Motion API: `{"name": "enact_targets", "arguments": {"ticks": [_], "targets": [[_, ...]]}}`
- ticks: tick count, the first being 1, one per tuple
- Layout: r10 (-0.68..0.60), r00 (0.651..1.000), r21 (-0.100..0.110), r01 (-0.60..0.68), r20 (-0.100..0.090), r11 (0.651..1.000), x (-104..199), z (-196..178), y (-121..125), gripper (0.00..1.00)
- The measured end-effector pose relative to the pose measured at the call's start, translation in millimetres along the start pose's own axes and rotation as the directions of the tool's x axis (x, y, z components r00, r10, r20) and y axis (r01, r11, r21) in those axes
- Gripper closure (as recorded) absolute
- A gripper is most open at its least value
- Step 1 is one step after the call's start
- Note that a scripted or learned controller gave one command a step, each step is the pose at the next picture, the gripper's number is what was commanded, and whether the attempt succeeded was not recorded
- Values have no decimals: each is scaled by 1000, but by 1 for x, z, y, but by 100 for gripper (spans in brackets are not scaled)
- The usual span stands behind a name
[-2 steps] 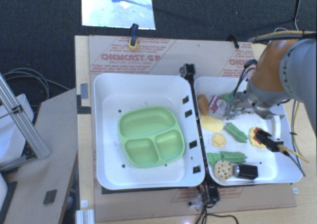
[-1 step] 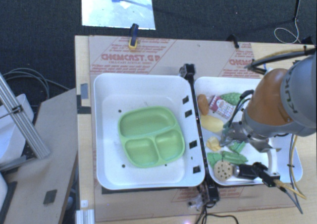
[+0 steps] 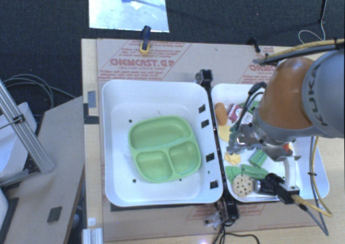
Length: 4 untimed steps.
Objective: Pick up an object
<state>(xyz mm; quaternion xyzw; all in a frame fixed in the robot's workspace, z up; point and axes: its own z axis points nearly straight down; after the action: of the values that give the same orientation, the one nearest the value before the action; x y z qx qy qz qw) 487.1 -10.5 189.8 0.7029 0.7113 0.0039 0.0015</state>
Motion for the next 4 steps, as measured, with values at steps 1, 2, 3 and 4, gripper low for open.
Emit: {"name": "enact_targets", "arguments": {"ticks": [1, 2, 3, 4], "targets": [[-1, 1000, 6, 1, 1, 1000, 87, 6, 0, 100], [16, 1000, 6, -16, 4, 1000, -1, 6, 0, 100], [0, 1000, 5, 0, 1, 1000, 76, -10, 1, 100], [7, 1000, -4, -7, 2, 1000, 60, -100, 3, 100]]}}
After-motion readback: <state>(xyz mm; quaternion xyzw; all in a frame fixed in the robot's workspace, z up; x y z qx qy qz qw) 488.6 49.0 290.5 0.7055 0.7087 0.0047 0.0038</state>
